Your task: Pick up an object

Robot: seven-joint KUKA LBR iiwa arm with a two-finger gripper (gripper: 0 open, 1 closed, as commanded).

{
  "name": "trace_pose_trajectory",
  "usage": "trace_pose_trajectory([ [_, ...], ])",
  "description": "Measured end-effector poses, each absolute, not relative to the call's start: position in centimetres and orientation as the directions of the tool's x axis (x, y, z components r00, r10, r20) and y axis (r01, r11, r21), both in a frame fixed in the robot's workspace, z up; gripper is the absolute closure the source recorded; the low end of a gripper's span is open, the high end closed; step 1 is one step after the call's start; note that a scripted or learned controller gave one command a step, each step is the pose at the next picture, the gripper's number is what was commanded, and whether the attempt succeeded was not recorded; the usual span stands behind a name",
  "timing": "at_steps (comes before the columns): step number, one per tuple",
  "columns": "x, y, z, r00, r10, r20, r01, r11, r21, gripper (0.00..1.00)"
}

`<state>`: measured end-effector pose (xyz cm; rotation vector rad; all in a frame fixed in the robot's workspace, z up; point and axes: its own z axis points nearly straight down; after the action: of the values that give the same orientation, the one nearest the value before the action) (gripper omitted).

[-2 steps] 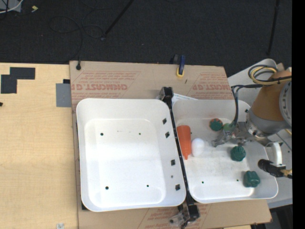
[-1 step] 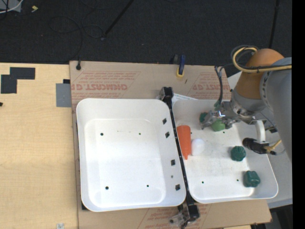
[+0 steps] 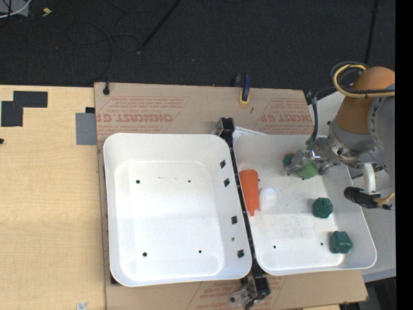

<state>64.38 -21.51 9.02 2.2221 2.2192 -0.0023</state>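
Hovering at two o'clock over the right bin (image 3: 361, 263), the claw (image 3: 303, 165) sits against a light green object (image 3: 308, 170); whether it pinches it, I cannot tell. That piece looks small, light and probably soft, so grip it across its middle. Two dark green lumps (image 3: 322, 207) lie toward five o'clock; an orange cylinder (image 3: 250, 187) hugs the divider.

Dark carpet floor (image 3: 193, 31) — loose cables (image 3: 110, 31); light wood bench (image 3: 45, 205), cardboard sheet (image 3: 168, 108).
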Motion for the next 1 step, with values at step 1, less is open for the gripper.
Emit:
trace_pose_trajectory([
  [1, 64.38, -21.34, 9.99, -0.004, 1.000, -0.001, 1.000, 0.004, -0.003, 1.00],
])
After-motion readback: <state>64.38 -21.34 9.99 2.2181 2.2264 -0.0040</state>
